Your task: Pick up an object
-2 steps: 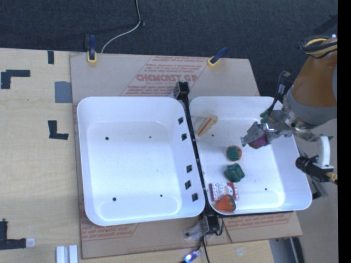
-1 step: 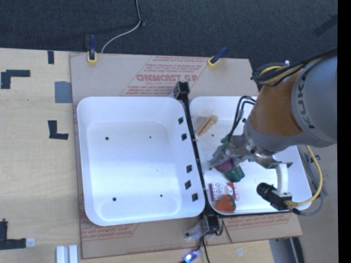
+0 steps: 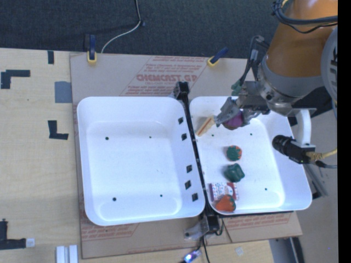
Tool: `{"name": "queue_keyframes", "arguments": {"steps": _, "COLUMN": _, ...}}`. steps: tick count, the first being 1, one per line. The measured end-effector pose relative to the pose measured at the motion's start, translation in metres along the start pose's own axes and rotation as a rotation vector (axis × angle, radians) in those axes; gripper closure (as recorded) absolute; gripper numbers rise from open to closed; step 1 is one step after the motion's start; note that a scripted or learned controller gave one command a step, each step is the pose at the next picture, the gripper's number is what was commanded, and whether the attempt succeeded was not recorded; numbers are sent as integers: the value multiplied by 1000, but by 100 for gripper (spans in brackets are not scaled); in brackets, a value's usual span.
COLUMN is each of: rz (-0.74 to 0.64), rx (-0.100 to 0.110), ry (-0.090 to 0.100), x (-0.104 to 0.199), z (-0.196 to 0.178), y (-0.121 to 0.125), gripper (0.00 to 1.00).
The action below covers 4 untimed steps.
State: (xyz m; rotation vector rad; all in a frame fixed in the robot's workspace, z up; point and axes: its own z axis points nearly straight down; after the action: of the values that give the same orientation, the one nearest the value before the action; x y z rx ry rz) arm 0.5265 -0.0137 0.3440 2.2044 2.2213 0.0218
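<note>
Camera view, from above at a slant. Underneath, a pale wooden bench [image 3: 33,147] with black tape marks [image 3: 55,129] stuck on its left part. On top of that, a brown cardboard sheet [image 3: 159,75] printed in red, pinned at its far edge by a yellow-and-blue clamp [image 3: 90,55] and a second clamp [image 3: 218,56]. Beyond the bench, dark carpet [image 3: 55,10], crossed by a thin white cable [image 3: 123,34].

On the cardboard, side by side and touching, a left bin [image 3: 131,152] and a right bin [image 3: 274,169], both shallow and white, with a black strip [image 3: 189,147] along the shared edge.

Reaching in from the right, the grey arm [image 3: 301,32] with its orange band, tilted down over the far left part of the right bin. At its end, the gripper [image 3: 230,115]; jaw state impossible to tell at this angle.

Right at the gripper's tip, a purple object [image 3: 236,123]: small, rounded, dark magenta, partly hidden by the grey metal above it. Sits in the far left part of the right bin; whether gripped, or resting on the floor, cannot be told.

Just left of it, a short beige stick [image 3: 204,126], slanted, near the shared edge. Nearer the camera, a green lump [image 3: 234,153], then a second green lump [image 3: 235,172] close below. In the near left corner, a red-and-white packet [image 3: 221,190] touching an orange-red thing [image 3: 225,203].
</note>
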Motion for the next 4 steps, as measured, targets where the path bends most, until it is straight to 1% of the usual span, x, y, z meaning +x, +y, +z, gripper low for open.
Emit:
{"name": "queue_keyframes", "arguments": {"steps": 1, "rz": 12, "rx": 30, "ry": -2, "x": -37, "z": 78, "y": -48, "gripper": 100}}
{"name": "queue_keyframes", "arguments": {"steps": 2, "rz": 1, "rx": 2, "ry": -2, "x": -2, "z": -54, "y": 15, "gripper": 100}}
{"name": "queue_keyframes", "arguments": {"steps": 3, "rz": 2, "rx": 26, "ry": -2, "x": 47, "z": 60, "y": 67, "gripper": 100}}
{"name": "queue_keyframes", "arguments": {"steps": 4, "rz": 4, "rx": 26, "ry": -1, "x": 81, "z": 76, "y": 16, "gripper": 100}}
